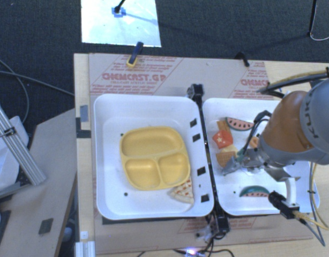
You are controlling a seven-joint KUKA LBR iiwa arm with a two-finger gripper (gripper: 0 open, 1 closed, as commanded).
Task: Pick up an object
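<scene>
Your pincer [232,166] sits low in the right bin [304,202], just beside the tan wedge [225,157]; the metal tip is visible against the wedge's lower edge, but you cannot tell from this angle how far it is spread, nor whether anything is caught in it; treat nothing as held.

The candidates lie close together in that bin: the tan wedge nearest the tip; a red piece [223,138] just above it, the two touching or nearly so; a melon slice [239,124] near the top wall; a second slice [254,191], green-rimmed, lying apart toward the bottom wall. In the left bin [108,159] a yellow tray [154,157] takes the middle, with a pizza slice [181,191] off its lower right corner.

These look like toy food, so judge them light, stiff and fairly smooth; breakage is unlikely, but slipping and squirting sideways are probable. The wedge tapers, so pinching across the slanted faces may push it out; take it across its thickest part, flat sides against the pads. Because the red piece crowds it, a closing finger may nudge both; the lone green-rimmed slice offers cleaner room, gripped across its thin flat body rather than along the curve. The tray is too broad; only its rim would serve.
</scene>
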